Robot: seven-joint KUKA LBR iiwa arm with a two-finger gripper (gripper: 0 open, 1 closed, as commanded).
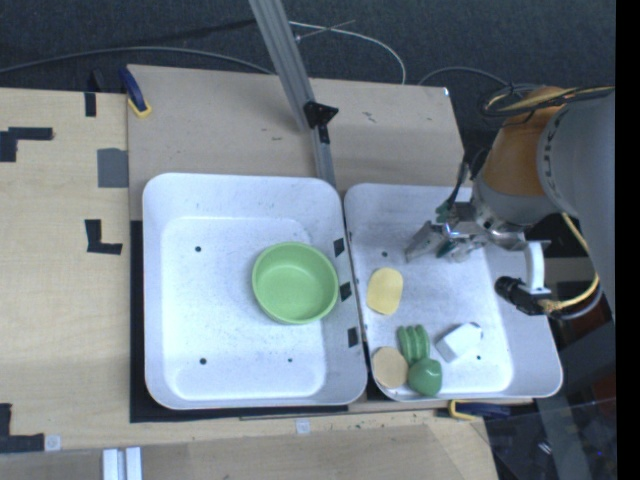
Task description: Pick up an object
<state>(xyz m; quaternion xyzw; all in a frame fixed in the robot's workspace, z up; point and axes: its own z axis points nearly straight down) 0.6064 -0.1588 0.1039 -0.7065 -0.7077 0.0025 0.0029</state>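
Note:
In the right bin (520, 368) lie a pale yellow oval piece (385, 291), a dark green ridged piece (412, 342) with a green ball (425, 376) beside it, a tan round disc (389, 367) and a small white block (461, 342). My gripper (436, 250) hangs over the upper part of that bin, up and to the right of the yellow piece. Its fingers are spread, and nothing sits between them. A light green bowl (294, 282) rests in the left bin (180, 268).
A grey pole (290, 58) slants down from the top to the divide between the bins. The arm's orange band (515, 158) and cables (540, 298) crowd the right bin's right side. The bench (60, 268) extends to the left, marked with black tape.

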